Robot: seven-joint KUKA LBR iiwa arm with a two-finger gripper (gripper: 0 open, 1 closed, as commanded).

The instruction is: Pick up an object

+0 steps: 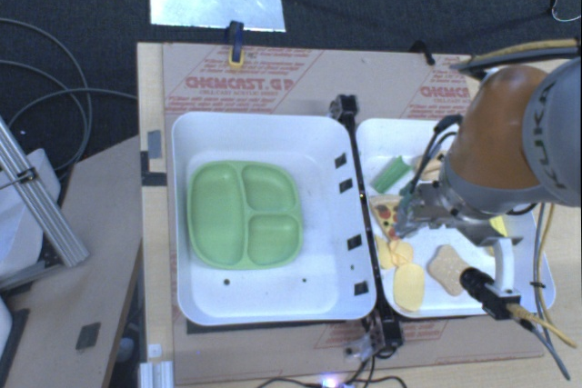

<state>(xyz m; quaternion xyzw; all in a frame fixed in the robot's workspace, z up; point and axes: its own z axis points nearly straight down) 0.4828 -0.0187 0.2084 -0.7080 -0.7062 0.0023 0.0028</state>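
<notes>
In the left bin (273,127) lies a pale green tray (244,213) with three compartments, resting flat on the bin floor toward its left half; the tray holds nothing. A black divider with clips (356,195) runs between the two bins, from far to near.

Just right of the divider, in the right bin (382,136), a green block (392,174) lies tilted near the far left part of the floor. Nearer the camera, close to the divider, a small piece with red and yellow marks (386,214) lies on the floor, and nearer still some pale yellow pieces (395,253) and a yellow oval (409,286) lie close together. To their right is a tan, biscuit-like piece (446,269).

The arm (509,132), grey with its orange band, reaches in from the right and covers much of the right bin. Its gripper (406,218) hangs low over the left part of this bin, just beside the red and yellow piece. Whether the pincer is open or closed I cannot tell, as the wrist hides it.
</notes>
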